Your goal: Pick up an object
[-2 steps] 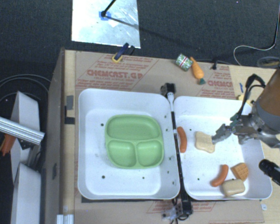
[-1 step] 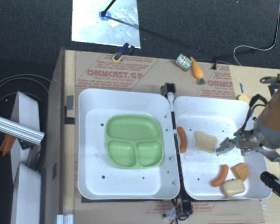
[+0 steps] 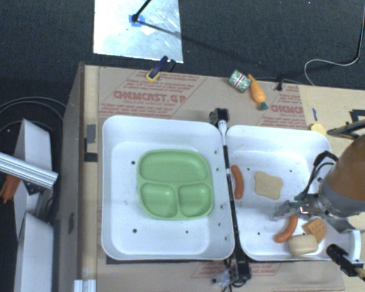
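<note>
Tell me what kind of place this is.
Probably a robot-manipulation lab bench: a grey arm reaches over two white bins holding toy food and a green tray, with loose cables nearby.

Grey arm (image 3: 355, 176) reaches in, hand (image 3: 298, 206) lowered.

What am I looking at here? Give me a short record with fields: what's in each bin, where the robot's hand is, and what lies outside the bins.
left white bin: one pale green divided plastic tray
right white bin: red toy sausage by the divider; beige toast-shaped slice; orange toy sausage; tan waffle cracker; cream bread roll
hand: low over the right bin, just above the orange sausage
holding anything: nothing seen between its fingers
outside the bins: toy carrot and small green can on the board behind
</note>
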You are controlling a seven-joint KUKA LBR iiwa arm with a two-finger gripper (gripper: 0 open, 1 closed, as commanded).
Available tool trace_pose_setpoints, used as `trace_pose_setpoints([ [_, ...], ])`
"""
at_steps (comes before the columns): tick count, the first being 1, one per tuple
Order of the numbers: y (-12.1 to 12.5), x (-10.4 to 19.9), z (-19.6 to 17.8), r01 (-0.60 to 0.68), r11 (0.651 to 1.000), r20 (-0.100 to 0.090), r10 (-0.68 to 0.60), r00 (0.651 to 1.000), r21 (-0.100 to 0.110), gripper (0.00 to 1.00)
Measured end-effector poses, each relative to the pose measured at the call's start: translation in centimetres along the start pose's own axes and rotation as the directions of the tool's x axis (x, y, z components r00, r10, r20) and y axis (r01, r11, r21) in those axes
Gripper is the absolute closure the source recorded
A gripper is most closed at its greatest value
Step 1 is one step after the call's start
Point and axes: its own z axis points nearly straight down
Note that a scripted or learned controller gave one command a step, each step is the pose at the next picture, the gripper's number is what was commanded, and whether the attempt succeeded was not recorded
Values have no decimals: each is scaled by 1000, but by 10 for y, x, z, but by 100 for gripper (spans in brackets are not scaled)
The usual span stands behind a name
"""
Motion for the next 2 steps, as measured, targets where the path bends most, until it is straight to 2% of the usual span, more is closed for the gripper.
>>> trace_pose_setpoints([
  [1,0,0,-10,0,1000,-1,0,1000,1,100],
  [2,34,103,-100,4,1000,-3,-4,1000,1,100],
])
